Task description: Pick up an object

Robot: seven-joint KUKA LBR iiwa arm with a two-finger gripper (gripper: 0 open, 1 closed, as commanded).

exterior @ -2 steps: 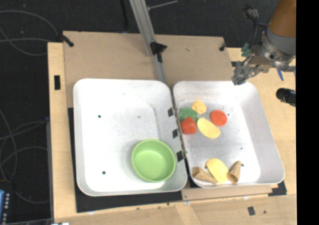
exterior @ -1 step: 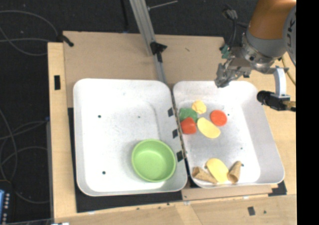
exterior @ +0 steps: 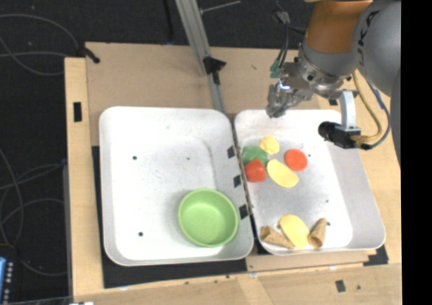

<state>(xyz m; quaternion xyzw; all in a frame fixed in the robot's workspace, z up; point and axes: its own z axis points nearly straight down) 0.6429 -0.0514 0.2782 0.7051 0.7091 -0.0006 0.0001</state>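
Grey two-finger gripper [exterior: 277, 109] hung over the far rim of the shallow white right-hand bin [exterior: 351, 182], nothing seen between its fingers; whether they were parted or closed could not be told; round light-green plastic bowl [exterior: 208, 216] sat in the near corner of the shallow white left-hand bin [exterior: 148, 162]; small red round toy [exterior: 295, 159], yellow oval toy [exterior: 283, 175] and green-and-red toy [exterior: 254, 162] clustered mid-bin on the right.

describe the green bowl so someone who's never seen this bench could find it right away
Look at the left white bin, the one farther from the arm. Near its front right corner sits the green bowl, round and open side up. The other small items all lie in the right bin.
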